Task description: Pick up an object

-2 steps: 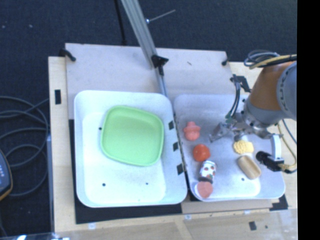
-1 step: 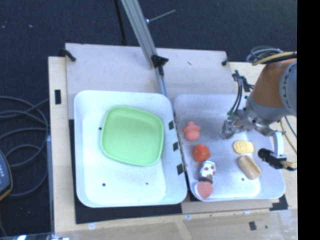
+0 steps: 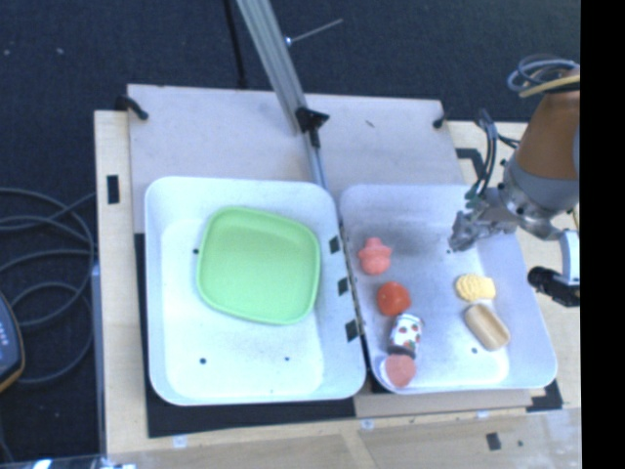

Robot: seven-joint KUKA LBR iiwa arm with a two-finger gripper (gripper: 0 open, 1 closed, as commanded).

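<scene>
Two white bins sat side by side on my bench. The left bin (image 3: 171, 360) carried a green plate (image 3: 259, 265), lying flat. The right bin (image 3: 430, 213) held six small objects: a pink piece (image 3: 374, 256) by its left wall, a red ball (image 3: 394, 298) just nearer than that, then a black-and-white item (image 3: 405, 333) touching a pink round piece (image 3: 399, 368) at the near left corner. Toward the right lay a yellow ridged piece (image 3: 476, 287), and just beside it, nearer to me, a tan bread-like roll (image 3: 486, 325). The gripper (image 3: 465, 233) hung above the far right part of that bin, apart from every object; I could not tell how its jaws were set.
</scene>
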